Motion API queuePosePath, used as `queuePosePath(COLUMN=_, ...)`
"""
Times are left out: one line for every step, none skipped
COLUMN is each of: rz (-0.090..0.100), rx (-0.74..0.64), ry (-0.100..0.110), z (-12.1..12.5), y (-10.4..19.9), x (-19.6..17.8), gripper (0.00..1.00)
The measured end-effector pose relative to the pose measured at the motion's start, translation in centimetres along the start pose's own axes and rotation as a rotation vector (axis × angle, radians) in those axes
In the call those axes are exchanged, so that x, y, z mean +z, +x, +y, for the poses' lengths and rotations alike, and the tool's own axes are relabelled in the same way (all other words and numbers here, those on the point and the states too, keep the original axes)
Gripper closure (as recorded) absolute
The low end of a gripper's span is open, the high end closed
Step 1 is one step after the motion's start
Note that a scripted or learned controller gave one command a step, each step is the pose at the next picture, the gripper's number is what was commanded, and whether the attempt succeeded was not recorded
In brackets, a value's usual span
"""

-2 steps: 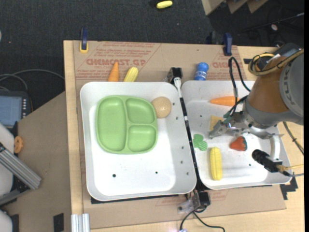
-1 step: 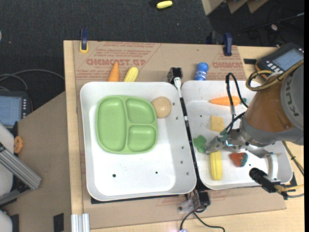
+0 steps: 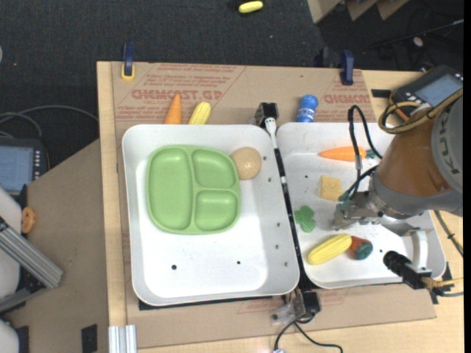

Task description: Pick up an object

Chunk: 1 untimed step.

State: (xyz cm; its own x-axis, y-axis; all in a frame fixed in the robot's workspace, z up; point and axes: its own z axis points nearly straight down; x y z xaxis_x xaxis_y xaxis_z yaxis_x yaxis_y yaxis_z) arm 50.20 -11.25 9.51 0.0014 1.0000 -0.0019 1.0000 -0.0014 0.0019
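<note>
My gripper [image 3: 352, 218] hangs low in the right bin [image 3: 309, 142], above the bin floor between the yellow corn cob [image 3: 329, 248] and the pale yellow cheese block [image 3: 330, 188]. A green broccoli piece [image 3: 305, 218] lies to its left. A small red and teal piece [image 3: 360, 248] sits just below it. An orange carrot [image 3: 338, 153] lies at the bin's back. Nothing shows between the fingers.
The left bin [image 3: 147, 271] holds a green divided plate [image 3: 193, 189] and a tan ball [image 3: 246, 162]. Behind the bins lie a carrot [image 3: 173, 109], a yellow piece [image 3: 199, 112] and a blue bottle [image 3: 307, 109]. The arm's bulk covers the right bin's right side.
</note>
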Motion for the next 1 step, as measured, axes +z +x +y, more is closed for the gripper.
queuePosePath(rz=-0.006, rx=0.004, ry=-0.005, z=2.95, y=-11.83, x=-3.29, gripper=1.00)
